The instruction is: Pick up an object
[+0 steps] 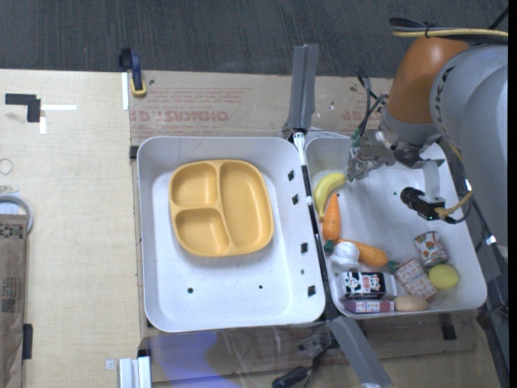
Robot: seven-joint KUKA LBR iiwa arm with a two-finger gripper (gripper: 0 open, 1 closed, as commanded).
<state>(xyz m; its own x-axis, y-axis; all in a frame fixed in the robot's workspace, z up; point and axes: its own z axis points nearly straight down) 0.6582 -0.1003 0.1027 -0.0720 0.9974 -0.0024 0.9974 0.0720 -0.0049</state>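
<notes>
Left bin [157, 241]: yellow divided plate [220, 207] lies flat, three compartments.

Right bin [477, 289]: banana [327, 189] at left wall, upper part. Below it one carrot [331, 217] upright, second carrot [371, 255] lying beside white object [345, 255]. Small carton [363, 284] near front wall, then can [430, 248], lemon [443, 276].

Gripper [357, 168] hangs over far left corner of right bin, just right of banana tip, nothing seen between fingers. Fingers apart or together: cannot tell, too small and dark.
</notes>
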